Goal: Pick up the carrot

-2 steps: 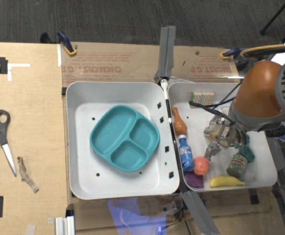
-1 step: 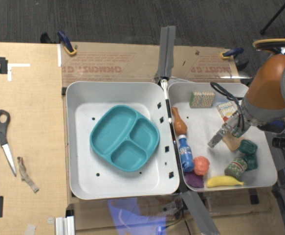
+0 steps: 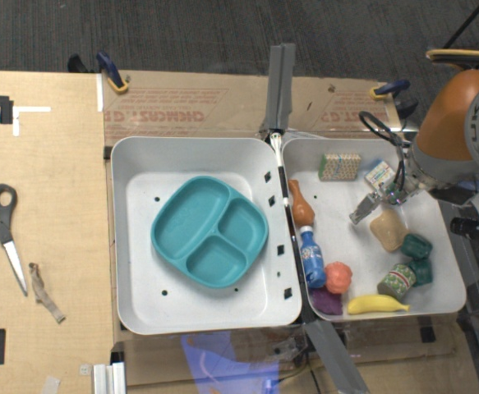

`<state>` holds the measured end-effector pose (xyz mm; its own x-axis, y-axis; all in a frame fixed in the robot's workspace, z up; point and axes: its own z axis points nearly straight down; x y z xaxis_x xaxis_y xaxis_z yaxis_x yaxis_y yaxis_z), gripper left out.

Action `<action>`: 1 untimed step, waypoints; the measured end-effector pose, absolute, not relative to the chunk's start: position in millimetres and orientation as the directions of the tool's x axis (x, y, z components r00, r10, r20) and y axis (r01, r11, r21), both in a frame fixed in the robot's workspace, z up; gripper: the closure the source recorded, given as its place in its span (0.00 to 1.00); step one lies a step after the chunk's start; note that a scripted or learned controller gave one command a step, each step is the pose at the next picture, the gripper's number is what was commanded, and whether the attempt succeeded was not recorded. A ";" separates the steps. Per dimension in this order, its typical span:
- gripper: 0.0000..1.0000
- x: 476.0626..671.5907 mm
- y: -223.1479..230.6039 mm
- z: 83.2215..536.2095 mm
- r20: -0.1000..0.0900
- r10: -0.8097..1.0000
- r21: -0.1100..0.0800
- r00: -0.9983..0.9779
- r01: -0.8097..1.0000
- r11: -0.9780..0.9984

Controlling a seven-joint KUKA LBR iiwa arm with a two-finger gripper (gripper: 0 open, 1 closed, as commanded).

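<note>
From above, the orange tapered carrot (image 3: pixel 300 206) lay against the left wall of the right-hand shallow white bin (image 3: pixel 444 302), just above the blue plastic bottle (image 3: pixel 311 257). The grey two-finger gripper (image 3: pixel 369 206) hovered well apart from it, at about three o'clock from the carrot, over a tan lumpy object (image 3: pixel 388 230). Its fingers stood slightly apart and gripped nothing. A teal sectioned plate (image 3: pixel 210 231) sat in the left white bin (image 3: pixel 124 245).

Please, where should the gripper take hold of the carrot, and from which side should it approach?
Probably best at the thick lower end of the carrot, coming from above. It lies flat along the right bin's left wall, so the fingers should close along the wall's direction or slightly off it. The blue bottle sits just below, which leaves little room there.
</note>
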<state>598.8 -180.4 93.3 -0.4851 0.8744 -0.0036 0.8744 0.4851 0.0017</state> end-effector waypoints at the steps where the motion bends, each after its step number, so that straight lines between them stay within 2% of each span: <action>1: 0.00 598.9 -180.3 93.3 -0.003 0.875 0.002 -0.485 0.875 0.485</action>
<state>598.9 -180.3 93.3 -0.4849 0.8746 -0.0033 0.8746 0.4849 0.0016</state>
